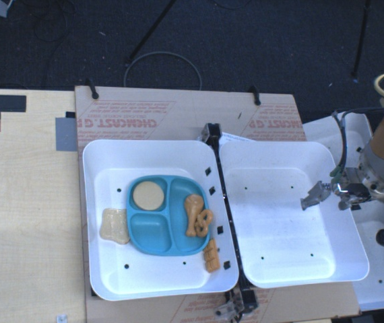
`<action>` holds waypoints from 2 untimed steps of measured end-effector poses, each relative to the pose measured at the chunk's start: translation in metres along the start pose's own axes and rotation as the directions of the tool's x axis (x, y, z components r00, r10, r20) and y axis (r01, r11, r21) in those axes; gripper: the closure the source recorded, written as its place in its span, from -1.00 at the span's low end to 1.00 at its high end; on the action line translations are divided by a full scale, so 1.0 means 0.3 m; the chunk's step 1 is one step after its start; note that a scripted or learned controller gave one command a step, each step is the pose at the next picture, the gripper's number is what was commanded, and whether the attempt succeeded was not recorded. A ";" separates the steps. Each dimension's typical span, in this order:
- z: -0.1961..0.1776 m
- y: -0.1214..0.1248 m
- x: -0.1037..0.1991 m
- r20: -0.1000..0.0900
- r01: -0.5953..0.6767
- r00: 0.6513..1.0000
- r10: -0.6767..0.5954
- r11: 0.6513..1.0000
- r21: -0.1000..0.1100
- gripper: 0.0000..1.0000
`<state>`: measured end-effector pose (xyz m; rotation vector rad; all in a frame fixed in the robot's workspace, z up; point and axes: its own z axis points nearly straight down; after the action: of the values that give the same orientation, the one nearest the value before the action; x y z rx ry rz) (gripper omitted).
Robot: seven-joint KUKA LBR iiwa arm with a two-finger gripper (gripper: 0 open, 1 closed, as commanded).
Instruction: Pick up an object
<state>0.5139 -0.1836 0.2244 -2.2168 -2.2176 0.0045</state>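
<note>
A blue divided plate (153, 233) lies in the left bin (104, 160). On the plate sit a round beige disc (147, 195) and a tan, knobbly pretzel-like piece (197, 214). A pale beige slab (114, 225) rests on the bin floor against the plate's left edge. A small orange-brown piece (211, 256) lies by the plate's lower right corner. My gripper (316, 198) hangs over the right side of the right bin (279, 274), far from all these objects, with nothing visibly in it.
A black divider with clips (222, 210) runs between the two bins. Cardboard (178, 116) lies under and behind them. The arm's cables and wrist (357, 180) crowd the right bin's right rim. A wooden bench top (23, 207) extends to the left.
</note>
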 end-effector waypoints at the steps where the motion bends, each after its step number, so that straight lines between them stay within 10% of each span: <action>1: 0.213 -0.015 0.001 -0.001 -0.001 1.000 0.001 1.000 0.002 -1.00; 2: 0.425 -0.014 -0.004 -0.001 -0.001 1.000 0.001 1.000 0.000 -1.00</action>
<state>0.5089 -0.1844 0.0969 -2.2172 -2.2163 0.0042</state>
